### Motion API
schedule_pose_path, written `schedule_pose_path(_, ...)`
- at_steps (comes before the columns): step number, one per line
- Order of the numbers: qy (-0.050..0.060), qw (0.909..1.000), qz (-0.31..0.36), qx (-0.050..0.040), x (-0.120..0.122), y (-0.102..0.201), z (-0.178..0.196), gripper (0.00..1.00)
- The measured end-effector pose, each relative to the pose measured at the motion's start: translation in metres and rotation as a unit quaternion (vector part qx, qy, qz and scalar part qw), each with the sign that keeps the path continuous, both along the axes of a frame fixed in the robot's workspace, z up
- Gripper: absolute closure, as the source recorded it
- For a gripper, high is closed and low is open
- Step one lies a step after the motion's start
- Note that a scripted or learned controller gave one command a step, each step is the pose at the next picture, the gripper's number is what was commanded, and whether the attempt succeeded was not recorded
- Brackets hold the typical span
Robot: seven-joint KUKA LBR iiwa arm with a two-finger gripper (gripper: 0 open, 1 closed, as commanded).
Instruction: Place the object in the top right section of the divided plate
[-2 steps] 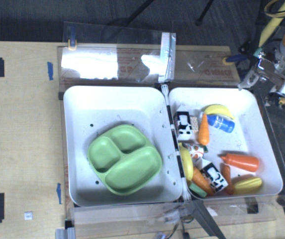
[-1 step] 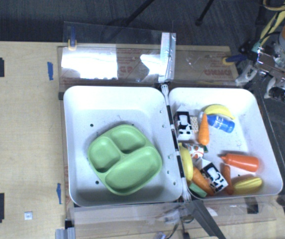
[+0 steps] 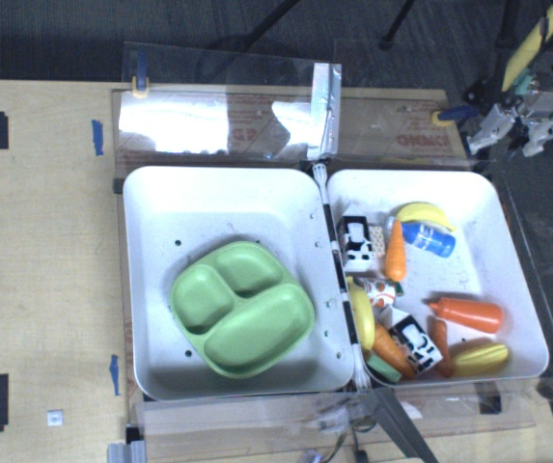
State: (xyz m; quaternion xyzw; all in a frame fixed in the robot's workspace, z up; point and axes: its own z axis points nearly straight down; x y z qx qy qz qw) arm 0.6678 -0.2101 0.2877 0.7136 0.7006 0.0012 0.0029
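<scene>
A green divided plate point(image 3: 242, 307) lies in the left bin point(image 3: 151, 210), turned slightly, with all three sections bare. Its top right section point(image 3: 253, 265) is a small well toward the bin's middle. Several toy foods lie in the right bin point(image 3: 488, 210): a yellow fruit point(image 3: 421, 213), a blue can point(image 3: 428, 239), an orange carrot point(image 3: 396, 250) and an orange bottle-like piece point(image 3: 467, 313). My gripper point(image 3: 522, 123) hangs beyond the right bin's far right corner, well away from the plate and the toys.
More toys crowd the right bin's near left corner: a banana point(image 3: 361, 318), a black-and-white piece point(image 3: 416, 341), a yellow piece point(image 3: 479, 357). A second black-and-white toy point(image 3: 356, 242) lies by the rim between the bins. A clear panel point(image 3: 228, 114) stands behind the left bin.
</scene>
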Motion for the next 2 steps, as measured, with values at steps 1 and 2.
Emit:
schedule_pose_path(1, 0.000, 0.9998, 0.019, -0.0003, 0.000, -0.011, 0.005, 0.00)
schedule_pose_path(2, 0.003, 1.0000, 0.003, 0.0016, -0.001, -0.013, -0.013, 0.00)
